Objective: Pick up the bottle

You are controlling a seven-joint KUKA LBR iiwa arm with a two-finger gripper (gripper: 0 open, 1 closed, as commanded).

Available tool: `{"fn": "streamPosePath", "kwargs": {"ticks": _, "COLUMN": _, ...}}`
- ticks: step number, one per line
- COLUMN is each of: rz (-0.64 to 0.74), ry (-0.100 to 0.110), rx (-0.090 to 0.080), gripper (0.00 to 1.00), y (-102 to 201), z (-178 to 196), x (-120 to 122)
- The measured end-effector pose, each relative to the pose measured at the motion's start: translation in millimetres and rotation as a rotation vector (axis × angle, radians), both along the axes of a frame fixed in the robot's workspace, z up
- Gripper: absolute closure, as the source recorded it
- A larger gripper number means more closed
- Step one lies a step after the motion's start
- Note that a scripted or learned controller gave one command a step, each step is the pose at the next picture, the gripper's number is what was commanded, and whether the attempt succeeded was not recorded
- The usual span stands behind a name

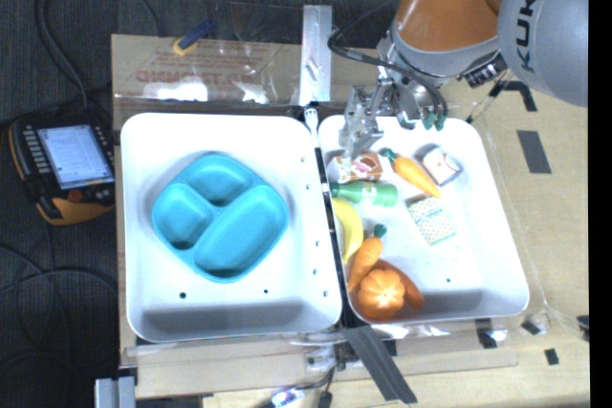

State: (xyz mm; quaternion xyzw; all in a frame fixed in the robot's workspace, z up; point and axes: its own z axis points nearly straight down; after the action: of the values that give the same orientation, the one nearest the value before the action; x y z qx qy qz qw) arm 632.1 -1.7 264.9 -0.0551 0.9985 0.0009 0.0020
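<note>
The bottle (366, 194) is green with a pale cap and lies on its side near the left wall of the right bin (497, 234). My gripper (362, 131) hangs over the back left corner of that bin, a short way behind the bottle and above a small round snack packet (360, 168). Its fingers stand open with nothing between them. The bottle is untouched and in plain sight.
Around the bottle lie a carrot (413, 169), a white and red box (440, 165), a patterned sachet (432, 220), a banana (349, 225), a second carrot (365, 255) and an orange fruit (382, 293). The left bin (143, 282) holds a blue divided plate (220, 215).
</note>
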Motion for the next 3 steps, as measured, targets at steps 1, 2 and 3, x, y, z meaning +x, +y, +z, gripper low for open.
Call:
{"fn": "streamPosePath", "kwargs": {"ticks": 1, "rz": -0.452, "ry": 0.004, "rx": 0.0, "gripper": 1.0, "y": 65.4, "z": -67.7, "x": 35.8}}
{"fn": "streamPosePath", "kwargs": {"ticks": 2, "rz": -0.618, "ry": 0.004, "rx": 0.0, "gripper": 1.0, "y": 123.2, "z": -29.6, "x": -1.5}}
{"fn": "streamPosePath", "kwargs": {"ticks": 3, "rz": -0.617, "ry": 0.003, "rx": 0.001, "gripper": 1.0, "y": 124.2, "z": -20.5, "x": -1.2}}
